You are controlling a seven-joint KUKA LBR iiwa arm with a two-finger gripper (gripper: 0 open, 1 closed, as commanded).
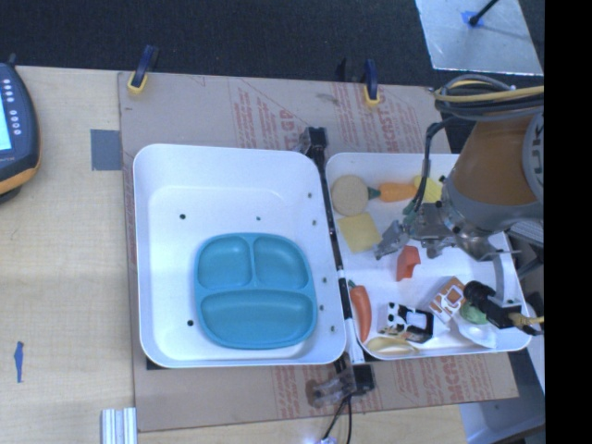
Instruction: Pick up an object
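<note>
White plastic forms the two shallow bins on the desk (65, 276). The left bin (162, 169) holds a blue divided plate (254, 291) lying flat toward its near side. The right bin (356, 169) carries the loose items: a round tan disc (350, 193), a yellow block (362, 232) just below it, an orange carrot-like piece (398, 191), a red-orange chili (361, 311) along the left wall, a black-and-white toy (407, 321) and a small orange-and-white box (450, 297). The grey arm with its orange band (495, 160) reaches in from the right, and its end effector (407, 245) hangs low over the middle of that bin. A small red block (408, 263) sits right at its tips, but whether the tips grip it or stand apart cannot be told.
</note>
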